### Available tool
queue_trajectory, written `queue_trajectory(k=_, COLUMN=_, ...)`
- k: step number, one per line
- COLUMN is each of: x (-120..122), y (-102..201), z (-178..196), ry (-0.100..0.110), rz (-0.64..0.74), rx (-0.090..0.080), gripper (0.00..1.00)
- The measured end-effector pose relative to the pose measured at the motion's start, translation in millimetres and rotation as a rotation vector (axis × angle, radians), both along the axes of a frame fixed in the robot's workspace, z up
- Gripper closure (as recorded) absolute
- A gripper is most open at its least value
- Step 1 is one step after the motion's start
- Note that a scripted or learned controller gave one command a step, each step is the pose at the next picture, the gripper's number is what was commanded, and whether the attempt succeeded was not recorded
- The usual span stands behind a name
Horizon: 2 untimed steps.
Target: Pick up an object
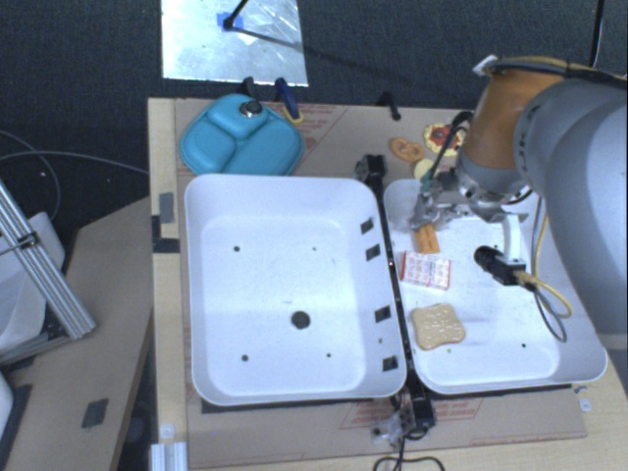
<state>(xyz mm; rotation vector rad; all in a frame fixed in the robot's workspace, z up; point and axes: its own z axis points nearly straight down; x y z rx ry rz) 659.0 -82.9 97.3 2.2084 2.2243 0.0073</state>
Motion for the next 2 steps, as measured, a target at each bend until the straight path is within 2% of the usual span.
queue_trajectory(k=1, x=-46.1, y=82.1, z=93.4, ry=0.001, rz=0.003, rx=0.005, gripper=1.00)
queue_trajectory(k=2, x=-110.8, y=104.0, z=200.9, ry=-0.001, rz=0.000, rx=0.005, gripper=1.00)
